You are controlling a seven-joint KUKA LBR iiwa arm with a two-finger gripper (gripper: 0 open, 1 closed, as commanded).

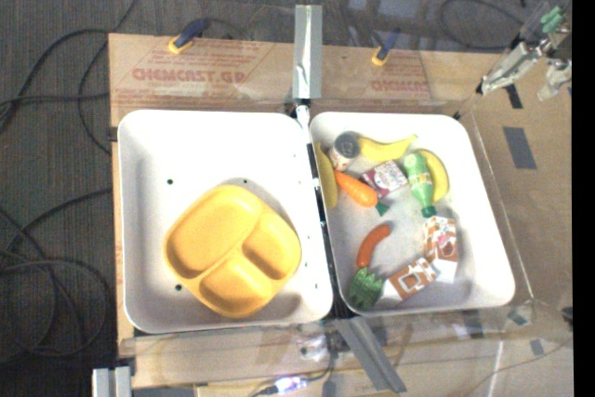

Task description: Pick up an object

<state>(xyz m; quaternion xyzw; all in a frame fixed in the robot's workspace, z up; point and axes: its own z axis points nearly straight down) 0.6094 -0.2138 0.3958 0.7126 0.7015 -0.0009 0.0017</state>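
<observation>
The end effector stood above the worktop, well apart from the right bin; its opening could not be told, and nothing showed in it. Carrot, sausage and banana lay unpicked there. Task not begun.

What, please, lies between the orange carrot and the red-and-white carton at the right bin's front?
In the camera view, a red sausage lies between the orange carrot and the red-and-white carton.

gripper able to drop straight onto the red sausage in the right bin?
Probably yes. The red sausage lies alone on bare floor in the right bin, nothing on top. The gripper sits outside past the far right corner.
</observation>
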